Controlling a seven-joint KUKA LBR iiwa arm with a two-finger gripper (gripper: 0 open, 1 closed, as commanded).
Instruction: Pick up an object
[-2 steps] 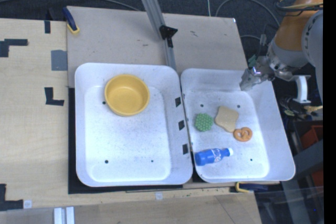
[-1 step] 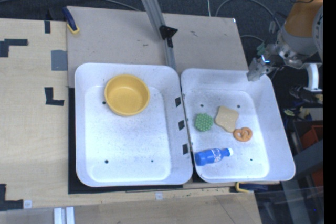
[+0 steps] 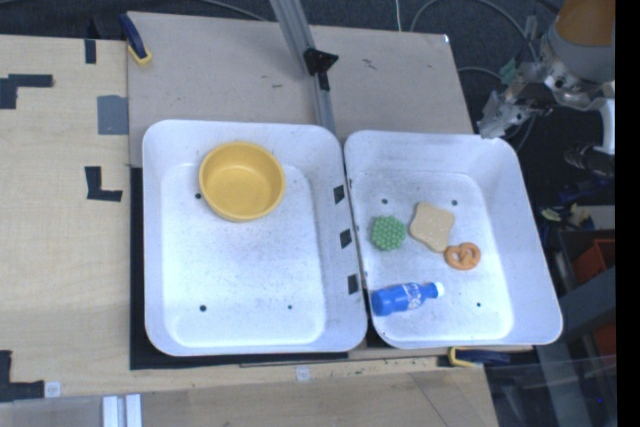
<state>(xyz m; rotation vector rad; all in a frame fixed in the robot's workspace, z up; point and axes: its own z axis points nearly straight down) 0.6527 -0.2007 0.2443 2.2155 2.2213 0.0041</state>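
Above the upper right corner of the right bin (image 3: 520,215), outside its rim, the gripper (image 3: 497,120) hangs at the end of the grey arm (image 3: 570,80) with its orange band (image 3: 590,10). It is too small and blurred to tell whether it is spread or pressed together, and nothing can be seen in it. All the loose objects lie well apart from it in the right bin: a green round scrubby piece (image 3: 389,233) near the middle, a tan slice of toast (image 3: 432,226) just beside it, an orange pretzel (image 3: 462,256) touching or nearly touching the toast's lower corner, and a blue bottle with a white cap (image 3: 405,297) lying on its side near the front. The left bin (image 3: 165,315) holds a yellow bowl (image 3: 241,180), upright, in its upper part. A grey metal pole (image 3: 290,5) slants down from the top to the gap between the bins.
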